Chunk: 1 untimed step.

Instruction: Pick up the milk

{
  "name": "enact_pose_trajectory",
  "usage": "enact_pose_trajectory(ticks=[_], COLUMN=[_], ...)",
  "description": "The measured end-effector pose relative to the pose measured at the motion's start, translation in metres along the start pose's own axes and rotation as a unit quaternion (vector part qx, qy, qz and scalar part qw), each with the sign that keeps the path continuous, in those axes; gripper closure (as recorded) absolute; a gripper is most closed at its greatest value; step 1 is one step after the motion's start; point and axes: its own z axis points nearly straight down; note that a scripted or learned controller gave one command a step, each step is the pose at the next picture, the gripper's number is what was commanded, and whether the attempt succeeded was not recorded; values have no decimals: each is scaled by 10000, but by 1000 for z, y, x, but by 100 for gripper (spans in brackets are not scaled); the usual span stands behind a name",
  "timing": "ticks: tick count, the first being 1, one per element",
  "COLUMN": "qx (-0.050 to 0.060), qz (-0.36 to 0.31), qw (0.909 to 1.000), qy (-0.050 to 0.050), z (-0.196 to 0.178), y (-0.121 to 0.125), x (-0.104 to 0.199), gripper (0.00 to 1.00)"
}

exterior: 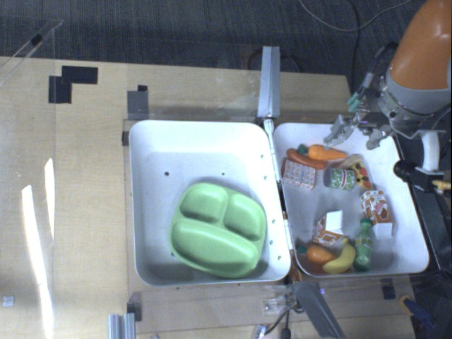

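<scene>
Yellow banana [342, 260] lay at the near rim of the right bin [413, 242], beside a green bottle [364, 244]. Just behind them sat the milk [331, 226], a small carton that seemed tilted, its white face up and its long axis running near-left to far-right, though the blur left this unsure. Bare floor lay to its right. The gripper [357, 130] hung over the far rim, jaws apart around nothing. A green plate [219, 229] filled the left bin [152, 189] on the pale bench [70, 203].
</scene>
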Motion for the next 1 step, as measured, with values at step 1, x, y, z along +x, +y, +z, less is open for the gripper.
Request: enact_pose_trajectory(ticks=[1], qx=[18], qz=[-477], qw=[9989], qy=[0], z=[93], y=[-26], x=[-79], gripper=[0])
